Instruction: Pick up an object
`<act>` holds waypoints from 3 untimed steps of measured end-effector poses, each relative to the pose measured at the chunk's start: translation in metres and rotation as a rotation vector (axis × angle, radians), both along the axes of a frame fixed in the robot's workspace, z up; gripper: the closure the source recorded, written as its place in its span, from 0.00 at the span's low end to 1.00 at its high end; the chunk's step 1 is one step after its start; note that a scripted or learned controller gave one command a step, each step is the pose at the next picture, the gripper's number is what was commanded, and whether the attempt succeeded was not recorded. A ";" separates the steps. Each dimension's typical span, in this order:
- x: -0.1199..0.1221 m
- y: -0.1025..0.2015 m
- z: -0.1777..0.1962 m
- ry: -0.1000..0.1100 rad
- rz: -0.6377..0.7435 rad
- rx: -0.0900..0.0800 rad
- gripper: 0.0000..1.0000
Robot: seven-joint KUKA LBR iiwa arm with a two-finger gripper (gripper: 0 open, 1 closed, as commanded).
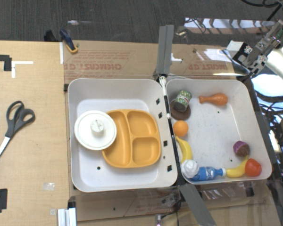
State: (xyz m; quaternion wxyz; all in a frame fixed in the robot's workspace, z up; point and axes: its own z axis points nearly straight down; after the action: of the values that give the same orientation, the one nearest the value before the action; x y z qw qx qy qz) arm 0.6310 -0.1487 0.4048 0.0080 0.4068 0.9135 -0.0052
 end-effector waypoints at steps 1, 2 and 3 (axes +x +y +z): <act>0.001 0.001 0.009 -0.002 0.003 -0.003 1.00; 0.003 0.001 0.017 -0.004 0.005 -0.006 1.00; 0.004 0.001 0.026 -0.006 0.007 -0.009 1.00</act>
State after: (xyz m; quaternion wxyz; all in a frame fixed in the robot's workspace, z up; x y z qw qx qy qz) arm 0.6353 -0.1474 0.4304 0.0124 0.4035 0.9148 -0.0079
